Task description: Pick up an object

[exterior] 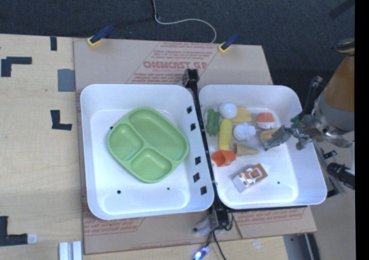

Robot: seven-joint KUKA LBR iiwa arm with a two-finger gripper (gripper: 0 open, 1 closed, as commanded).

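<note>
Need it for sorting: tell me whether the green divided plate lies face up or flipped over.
Face up. The green divided plate lies flat in the left bin, its three hollow compartments open to the camera.

Red "CHEMGRAT..."-like print on cardboard [173, 60]

Green divided plate [148, 144] lies in left bin [92, 138]; tool [281, 136] hovers over right bin's [288, 192] clustered toys [233, 132].

The arm [337, 103] reaches in from the right, wrist low.
</note>
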